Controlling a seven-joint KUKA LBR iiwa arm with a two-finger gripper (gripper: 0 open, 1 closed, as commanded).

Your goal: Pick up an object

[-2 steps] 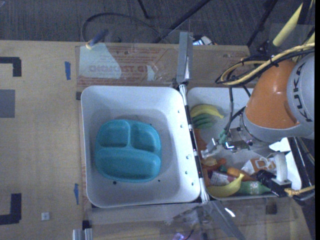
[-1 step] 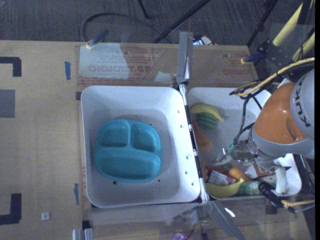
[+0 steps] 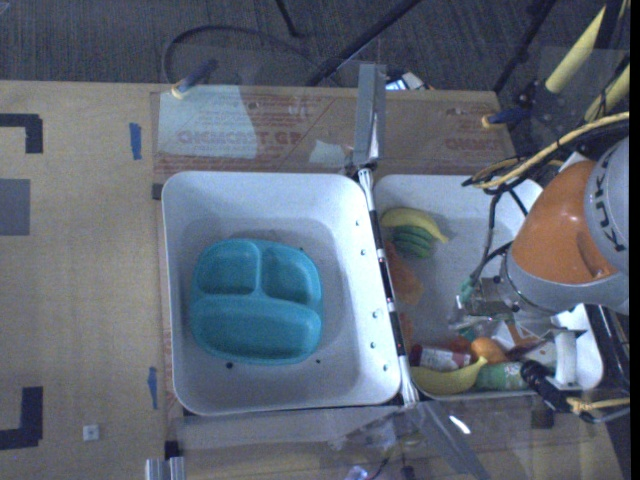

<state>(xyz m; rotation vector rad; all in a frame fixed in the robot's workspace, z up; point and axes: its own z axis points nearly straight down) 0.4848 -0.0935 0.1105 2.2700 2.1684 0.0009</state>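
Camera view: a grey arm (image 3: 575,238) with an orange band is seen reaching from the right into the right bin (image 3: 455,193), its wrist hanging low over a heap of small objects at the near end. The jaws are hidden under the wrist, so whether they are spread or pressed together cannot be told, and nothing can be seen held between them.

The likeliest thing to be picked lies in that heap: a yellow bowl (image 3: 447,377) against the near wall, a red-and-white item (image 3: 441,355) just behind it, an orange ball (image 3: 487,349) and a green piece (image 3: 505,374) beside it. Because these are packed touching one another, two could be pinched at once, or one could be squeezed out sideways. The bowl's curved rim is judged likely to slip, and the near wall may be struck.

Counted: two white bins on the table (image 3: 80,268); one blue tray (image 3: 257,300) with three compartments, alone in the left bin (image 3: 190,208); one banana (image 3: 415,222) and one green object (image 3: 411,242) touching it at the right bin's far end; one orange object (image 3: 405,280) by the divider. More may be hidden under the arm.
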